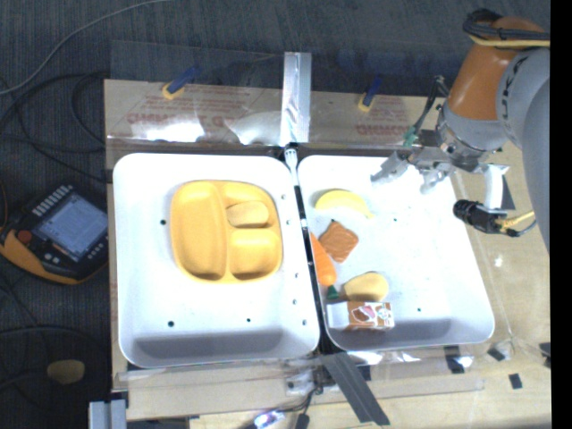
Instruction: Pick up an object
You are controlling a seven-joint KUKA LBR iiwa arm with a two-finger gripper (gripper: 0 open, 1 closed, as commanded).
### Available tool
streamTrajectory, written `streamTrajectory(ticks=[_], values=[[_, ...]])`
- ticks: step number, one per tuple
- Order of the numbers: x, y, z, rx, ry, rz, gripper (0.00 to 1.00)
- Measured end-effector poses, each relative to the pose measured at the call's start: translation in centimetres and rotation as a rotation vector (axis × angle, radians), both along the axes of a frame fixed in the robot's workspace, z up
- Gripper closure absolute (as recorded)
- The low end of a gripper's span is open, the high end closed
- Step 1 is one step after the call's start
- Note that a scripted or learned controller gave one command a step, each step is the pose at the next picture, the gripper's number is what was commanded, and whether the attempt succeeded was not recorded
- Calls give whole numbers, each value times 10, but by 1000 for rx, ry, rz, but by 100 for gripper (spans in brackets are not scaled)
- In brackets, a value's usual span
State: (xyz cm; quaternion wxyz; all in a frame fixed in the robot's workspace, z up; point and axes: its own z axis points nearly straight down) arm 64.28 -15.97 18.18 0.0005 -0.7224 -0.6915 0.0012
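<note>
A grey robot arm (527,105) with an orange band (478,83) above the wrist is seen entering from the right. The wrist is bent down and to the left. The claw (409,173) is pointed downward with its two pale fingers (390,170) spread apart, and nothing is seen between them.

A yellow banana piece (342,203), brown cracker (339,239), orange carrot (323,262), yellow lemon (366,286) and small carton (370,315) are lying in the right bin (447,266).
</note>
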Motion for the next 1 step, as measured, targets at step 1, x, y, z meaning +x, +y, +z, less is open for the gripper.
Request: streamTrajectory(ticks=[1], values=[[13,41,-84,-4,-2,69,0]])
